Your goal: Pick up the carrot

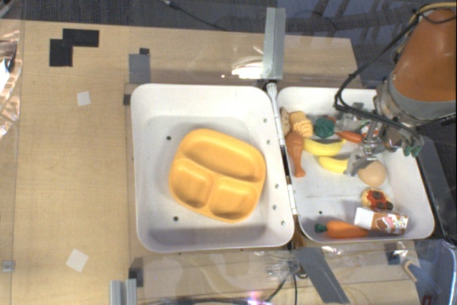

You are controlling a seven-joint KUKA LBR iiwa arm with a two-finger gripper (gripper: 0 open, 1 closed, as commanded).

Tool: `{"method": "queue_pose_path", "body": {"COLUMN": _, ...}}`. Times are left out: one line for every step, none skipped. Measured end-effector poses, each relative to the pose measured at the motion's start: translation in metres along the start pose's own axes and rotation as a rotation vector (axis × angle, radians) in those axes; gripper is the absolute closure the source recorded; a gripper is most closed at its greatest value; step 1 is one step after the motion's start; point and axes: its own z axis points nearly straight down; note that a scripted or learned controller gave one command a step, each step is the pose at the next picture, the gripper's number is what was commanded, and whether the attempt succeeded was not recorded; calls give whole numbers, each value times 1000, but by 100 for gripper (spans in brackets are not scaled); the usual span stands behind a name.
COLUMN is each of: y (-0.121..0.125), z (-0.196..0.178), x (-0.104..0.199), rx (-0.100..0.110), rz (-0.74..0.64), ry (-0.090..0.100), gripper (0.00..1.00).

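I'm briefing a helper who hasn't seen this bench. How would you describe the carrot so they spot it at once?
Look in the right bin, the one crowded with toy food. Along its near edge lies the carrot, a slim orange cone with a green stub at its left end, just left of a small red-and-white packet. The bananas farther back are yellow and curved.

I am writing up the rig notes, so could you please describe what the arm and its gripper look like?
The arm has a wide orange band above a grey wrist section. Black cables loop down its near side. The gripper is small, made of grey metal, with a few green and orange details around it.
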Motion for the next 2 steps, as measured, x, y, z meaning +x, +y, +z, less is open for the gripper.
{"method": "queue_pose_path", "body": {"y": 25, "z": 124, "x": -2, "rx": 1, "rz": -203, "ry": -8, "gripper": 0}}
{"method": "queue_pose_path", "body": {"y": 0, "z": 108, "x": -52, "rx": 0, "rz": 116, "ry": -6, "gripper": 0}}
